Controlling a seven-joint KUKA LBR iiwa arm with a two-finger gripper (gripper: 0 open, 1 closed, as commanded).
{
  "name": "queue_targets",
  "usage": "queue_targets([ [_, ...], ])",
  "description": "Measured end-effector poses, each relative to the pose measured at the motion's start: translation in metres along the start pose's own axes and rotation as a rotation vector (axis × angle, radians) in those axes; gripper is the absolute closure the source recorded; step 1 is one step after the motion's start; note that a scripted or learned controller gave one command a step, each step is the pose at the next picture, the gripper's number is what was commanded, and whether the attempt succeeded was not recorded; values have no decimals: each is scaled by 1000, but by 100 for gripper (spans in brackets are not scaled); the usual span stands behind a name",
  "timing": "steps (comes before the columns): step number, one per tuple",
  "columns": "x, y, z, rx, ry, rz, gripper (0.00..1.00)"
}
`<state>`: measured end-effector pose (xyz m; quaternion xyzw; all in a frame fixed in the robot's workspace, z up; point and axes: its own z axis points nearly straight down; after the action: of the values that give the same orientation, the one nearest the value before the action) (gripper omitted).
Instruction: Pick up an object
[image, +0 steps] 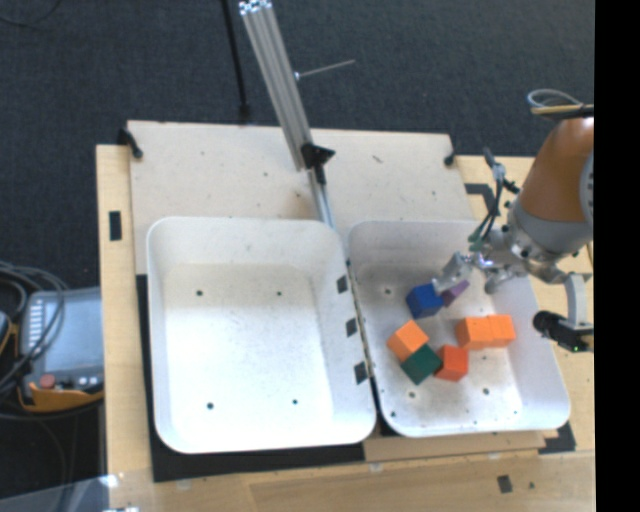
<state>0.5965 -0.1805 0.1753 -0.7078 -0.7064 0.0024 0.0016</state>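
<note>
Cube-shaped green block (421, 364) touches matte orange blocks (407, 339) in right bin (540, 400).

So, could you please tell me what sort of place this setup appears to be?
Probably a robotics lab grasping station: a robot arm reaches over two white bins, coloured blocks lie in the right one, and a metal camera pole rises behind the wooden bench.

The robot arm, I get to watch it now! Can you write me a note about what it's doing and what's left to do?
Pincer: low in the right bin, by the blue block and a small purple piece. I can't tell if it grips anything.
Things: all in the right bin. Orange cube touches the green block; red block beside those; long orange block farther right.
Done: nothing lifted yet.
Left: grab one thing and raise it.
</note>
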Motion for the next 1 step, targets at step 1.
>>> queue_targets([
  [1, 3, 11, 47, -8, 1, -2, 0],
])
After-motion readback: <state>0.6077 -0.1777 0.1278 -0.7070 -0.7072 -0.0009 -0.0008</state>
